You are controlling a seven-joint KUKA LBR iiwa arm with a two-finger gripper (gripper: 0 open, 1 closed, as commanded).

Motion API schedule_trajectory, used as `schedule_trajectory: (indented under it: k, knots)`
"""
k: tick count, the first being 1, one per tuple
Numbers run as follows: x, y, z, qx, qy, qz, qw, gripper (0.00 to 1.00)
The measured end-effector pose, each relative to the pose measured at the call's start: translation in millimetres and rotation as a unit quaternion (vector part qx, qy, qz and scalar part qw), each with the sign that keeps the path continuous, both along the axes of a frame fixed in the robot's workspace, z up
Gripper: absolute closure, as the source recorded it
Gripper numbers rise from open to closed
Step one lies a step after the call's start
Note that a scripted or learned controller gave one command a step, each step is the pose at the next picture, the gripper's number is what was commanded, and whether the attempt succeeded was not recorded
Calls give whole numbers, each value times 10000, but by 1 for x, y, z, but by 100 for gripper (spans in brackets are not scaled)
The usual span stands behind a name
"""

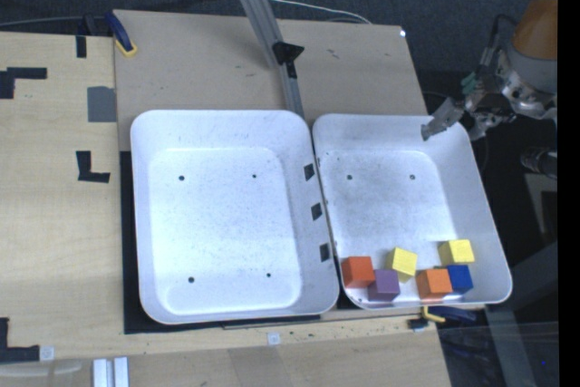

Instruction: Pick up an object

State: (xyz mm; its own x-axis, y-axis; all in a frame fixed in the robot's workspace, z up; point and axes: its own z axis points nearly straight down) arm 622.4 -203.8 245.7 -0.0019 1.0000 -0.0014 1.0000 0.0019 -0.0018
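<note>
My fingers (441, 122) hang over the right bin's (399, 186) far right corner; I cannot tell their spread. The blocks (408, 272) lie clustered along that bin's near edge, well apart from me.

Arm (535, 32) enters at upper right, orange band above the wrist, forearm angled down and left. Gripper (442, 120) sits at the far right corner area, tip pointing down-left. Nothing visible between its fingers.
</note>
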Motion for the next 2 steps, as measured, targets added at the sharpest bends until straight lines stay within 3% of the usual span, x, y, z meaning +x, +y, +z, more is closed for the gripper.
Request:
schedule_trajectory:
  k: [1, 2]
  knots:
    - [53, -4, -39, -1, 1, 8, 10000, 0]
    - [39, -5, -28, -3, -2, -4, 10000, 0]
